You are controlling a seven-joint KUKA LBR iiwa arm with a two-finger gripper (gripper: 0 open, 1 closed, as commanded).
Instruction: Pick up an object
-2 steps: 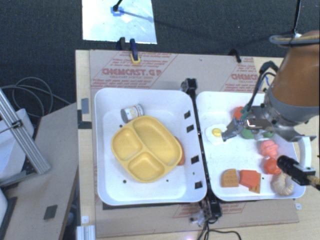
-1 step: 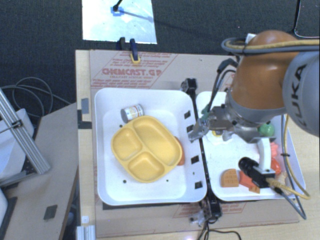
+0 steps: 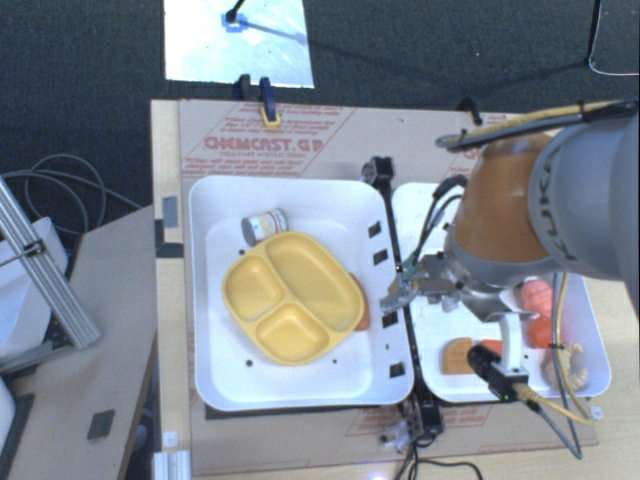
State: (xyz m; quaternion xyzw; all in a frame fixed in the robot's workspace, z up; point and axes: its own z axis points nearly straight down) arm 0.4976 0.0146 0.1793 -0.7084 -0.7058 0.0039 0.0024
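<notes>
fingers of the gripper (image 3: 398,296): too small and blurred against the bin rims to tell whether they are parted or closed. gripper sits low over the seam where the left bin (image 3: 205,298) and right bin (image 3: 603,366) meet, at the left bin's 3 o'clock edge.
arm (image 3: 560,198): grey with an orange band, enters from the view's 3 o'clock, covers the right bin's 12 o'clock half, wrist turned toward 9 o'clock.
left bin: yellow divided tray (image 3: 290,298) at centre, set askew, its 3 o'clock rim near the gripper. small jar (image 3: 263,226) on its side, just beside the tray at 11 o'clock. orange item (image 3: 363,316) showing at the tray's 3 o'clock edge, nearest thing to the gripper. bare floor along the 6 and 9 o'clock walls.
right bin: tan disc (image 3: 458,356) at 7 o'clock. pink piece (image 3: 537,295) and orange-red piece (image 3: 541,333) toward 3 o'clock, close together. pale cord (image 3: 573,363) at 5 o'clock by the rim.
</notes>
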